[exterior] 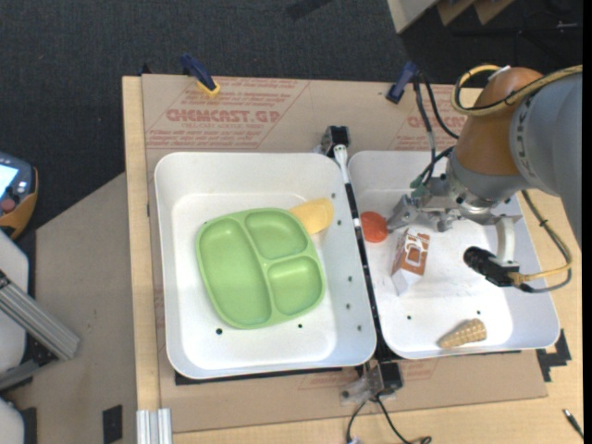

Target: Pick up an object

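In the right bin (527, 326) lie a small orange ball (374, 228), a brown and white packet (412, 254) and a tan waffle cone (463, 334). My gripper (424, 215) hangs over the bin's upper middle, just above the packet's top end and to the right of the orange ball. Its two grey fingers (403, 214) stand apart, so it is open, with nothing between them. The grey arm with its orange band (490, 128) comes in from the upper right.
The left bin (176, 248) holds a green divided plate (261, 266) and a yellow piece (314, 215) at the plate's upper right corner. A black cable fitting (490, 265) hangs from the arm over the right bin. A ridge (356, 248) separates the bins.
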Robot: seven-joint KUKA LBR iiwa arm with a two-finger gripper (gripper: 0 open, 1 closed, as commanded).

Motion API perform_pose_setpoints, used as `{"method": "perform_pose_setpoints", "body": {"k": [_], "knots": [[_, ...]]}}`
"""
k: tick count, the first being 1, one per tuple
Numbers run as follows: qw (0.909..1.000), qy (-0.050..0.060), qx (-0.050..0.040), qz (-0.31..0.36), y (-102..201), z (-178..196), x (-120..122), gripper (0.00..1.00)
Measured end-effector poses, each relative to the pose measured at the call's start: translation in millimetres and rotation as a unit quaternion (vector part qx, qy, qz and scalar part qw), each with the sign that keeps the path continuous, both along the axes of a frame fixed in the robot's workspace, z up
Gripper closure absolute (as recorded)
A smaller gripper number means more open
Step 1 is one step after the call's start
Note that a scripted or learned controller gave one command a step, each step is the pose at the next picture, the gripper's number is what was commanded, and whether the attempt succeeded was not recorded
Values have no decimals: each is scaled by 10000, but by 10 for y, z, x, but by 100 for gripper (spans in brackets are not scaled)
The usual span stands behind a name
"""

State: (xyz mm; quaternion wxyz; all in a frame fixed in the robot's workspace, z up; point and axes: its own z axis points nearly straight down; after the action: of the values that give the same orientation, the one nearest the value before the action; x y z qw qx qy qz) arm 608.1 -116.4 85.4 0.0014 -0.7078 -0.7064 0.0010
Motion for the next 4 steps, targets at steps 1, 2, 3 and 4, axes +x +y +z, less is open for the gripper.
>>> {"method": "perform_pose_setpoints", "body": {"k": [1, 2, 3, 4], "knots": [[10000, -51, -12, 23, -80, 3, 614, 0], [10000, 19, 6, -6, -142, -8, -211, 0], [10000, 16, 13, 7, 163, -11, -674, 0], [10000, 4, 7, 5, 252, -10, -819, 0]]}}
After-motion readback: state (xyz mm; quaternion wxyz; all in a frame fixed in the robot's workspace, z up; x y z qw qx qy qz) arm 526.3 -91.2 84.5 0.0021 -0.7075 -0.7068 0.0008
